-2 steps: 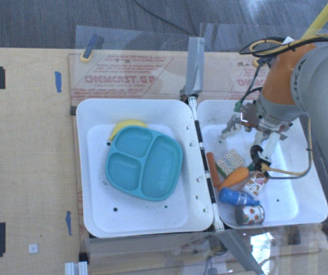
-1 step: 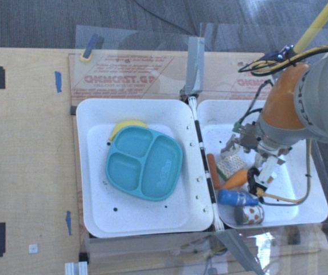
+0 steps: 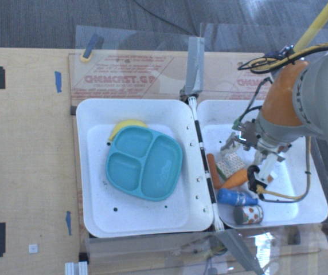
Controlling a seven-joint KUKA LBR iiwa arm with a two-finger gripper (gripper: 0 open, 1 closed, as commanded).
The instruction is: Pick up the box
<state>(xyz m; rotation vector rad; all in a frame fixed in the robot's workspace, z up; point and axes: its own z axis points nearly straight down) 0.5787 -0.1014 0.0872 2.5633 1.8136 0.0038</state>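
Gripper point(image 3: 238, 143) hangs by the box point(image 3: 231, 164) in the right bin point(image 3: 303, 202); its opening I cannot tell; centre clear of the carrot point(image 3: 233, 180).

We saw teal plate point(image 3: 145, 162) in left bin point(image 3: 95, 153); patterned box point(image 3: 231, 164), orange carrot point(image 3: 235, 178) in right bin point(image 3: 301, 205) under arm point(image 3: 281, 105).

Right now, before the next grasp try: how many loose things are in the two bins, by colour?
Teal: 1, the plate
Yellow: 1, the yellow piece behind the plate
Orange: 2, the carrot and the stick
Blue: 1, the bottle
Speckled white: 1, the box
Grey and red: 1, the can
Total: 7
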